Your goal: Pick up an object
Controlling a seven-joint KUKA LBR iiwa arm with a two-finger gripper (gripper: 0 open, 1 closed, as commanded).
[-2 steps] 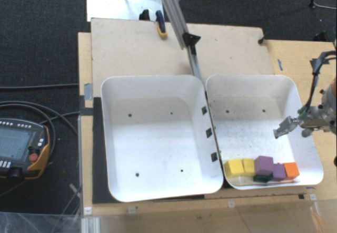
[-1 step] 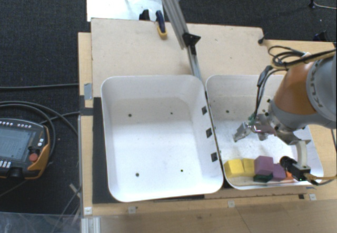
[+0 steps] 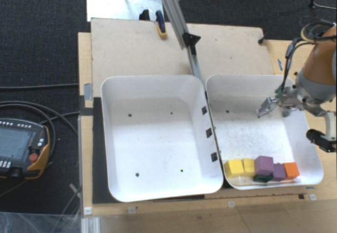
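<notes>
From where I stand, the nearest things are the blocks: two yellow cubes (image 3: 240, 167), a purple block (image 3: 264, 164) with a smaller purple one (image 3: 279, 172) beside it, a dark green piece (image 3: 262, 177) tucked in front, and an orange cube (image 3: 291, 170). They sit touching one another in a row along the near wall of the right bin (image 3: 247, 121), probably because the bin's floor slopes or earlier nudges herded them there; packed like that, they leave little room for fingers to slip between. The left bin (image 3: 113, 121) beside it holds nothing I can make out but a few dark dots on its floor.

Farther back, over the right bin's far half, the end effector (image 3: 269, 105) hangs on the grey and orange arm (image 3: 318, 71) coming in from the right. It is well apart from the blocks and grips nothing. Its silver tip points leftward; whether its fingers are apart or together I cannot tell from here.

Beyond that lies the bare bench (image 3: 137, 47), crossed by a slanted metal pole (image 3: 174, 5). The pick looks not yet begun.
</notes>
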